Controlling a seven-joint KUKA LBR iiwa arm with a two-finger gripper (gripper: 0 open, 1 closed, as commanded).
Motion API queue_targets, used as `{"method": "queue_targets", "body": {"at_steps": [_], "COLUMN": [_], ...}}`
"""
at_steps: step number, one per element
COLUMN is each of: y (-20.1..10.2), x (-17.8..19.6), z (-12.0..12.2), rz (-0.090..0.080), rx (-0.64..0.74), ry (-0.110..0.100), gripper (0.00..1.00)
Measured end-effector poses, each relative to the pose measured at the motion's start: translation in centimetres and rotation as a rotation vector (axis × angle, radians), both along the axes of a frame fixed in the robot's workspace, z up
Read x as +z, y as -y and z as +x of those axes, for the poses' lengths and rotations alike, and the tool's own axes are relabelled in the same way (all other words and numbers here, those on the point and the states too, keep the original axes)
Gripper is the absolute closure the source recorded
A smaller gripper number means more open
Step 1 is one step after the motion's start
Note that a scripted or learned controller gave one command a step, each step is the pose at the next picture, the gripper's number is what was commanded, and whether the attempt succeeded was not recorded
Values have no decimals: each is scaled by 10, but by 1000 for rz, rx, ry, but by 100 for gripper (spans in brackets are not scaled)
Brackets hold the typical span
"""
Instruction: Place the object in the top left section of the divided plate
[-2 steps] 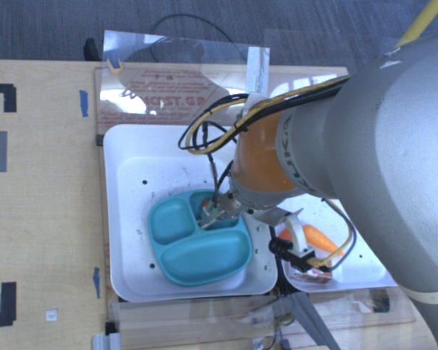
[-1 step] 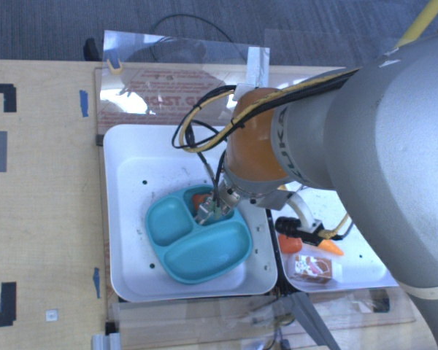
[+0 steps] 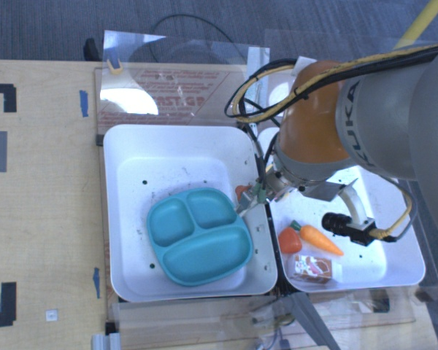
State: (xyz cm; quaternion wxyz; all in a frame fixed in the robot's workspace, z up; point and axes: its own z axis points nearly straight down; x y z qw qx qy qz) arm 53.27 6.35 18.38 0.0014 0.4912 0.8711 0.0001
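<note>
**Hovering over the bin wall with something small, lots of ways to fumble this**

Hanging right above the shared wall between the two bins, the gripper (image 3: 254, 195) has a small orange-red object (image 3: 241, 192) at its tips, with a bit of green next to it. Honestly I can't tell how far apart the fingers are or whether they actually have hold of that thing, it's too small and the wrist covers most of it.

Just left of that is the blue divided plate (image 3: 198, 236), sitting in the left bin (image 3: 124, 217). Its far-left section is a fair way left of where the gripper is now, and the plate sits at a slant, so lining up on the wrong compartment looks easy. The far-right section is the closest one, and a drop from here probably lands there, or on the bin floor.

Other worry: if the grip is weak, the object could slip onto the wall and roll either way.

Over in the right bin (image 3: 401, 268) there's a toy carrot (image 3: 323, 240), a red piece (image 3: 289, 240) and a small packet (image 3: 312, 268), well out of the way.
</note>
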Motion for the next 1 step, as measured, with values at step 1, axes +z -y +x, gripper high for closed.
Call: {"method": "queue_targets", "body": {"at_steps": [1], "y": [24], "x": [-2], "z": [-14], "rz": [1], "rx": [213], "ry": [-9], "gripper": [100]}}
